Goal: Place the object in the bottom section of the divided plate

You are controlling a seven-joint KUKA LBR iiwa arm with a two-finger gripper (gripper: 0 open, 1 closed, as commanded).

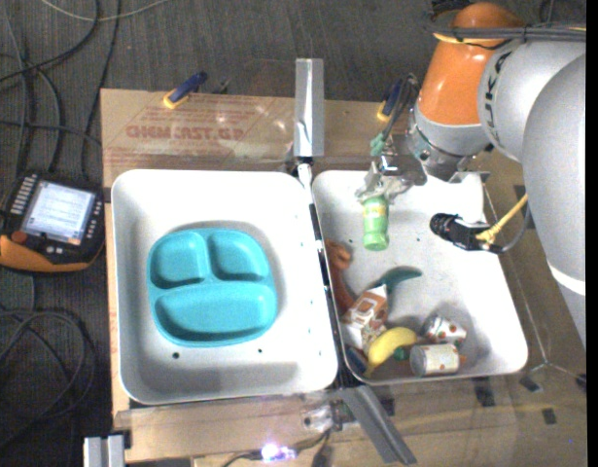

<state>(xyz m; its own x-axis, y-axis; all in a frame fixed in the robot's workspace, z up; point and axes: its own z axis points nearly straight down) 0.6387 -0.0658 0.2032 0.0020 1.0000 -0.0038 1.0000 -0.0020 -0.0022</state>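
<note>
We see even, bright overhead light, soft shadows inside the white bins (123,261), and slight blur throughout.

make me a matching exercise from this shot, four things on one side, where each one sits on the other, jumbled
Things:
1. plate
2. bottle
3. banana
4. tablet

Places:
A. near corner of the right bin, among the clutter
B. outside the bins, at the image's left
C. in the left bin
D. far part of the right bin, just under the gripper

Pairs: 1-C, 2-D, 3-A, 4-B
</note>
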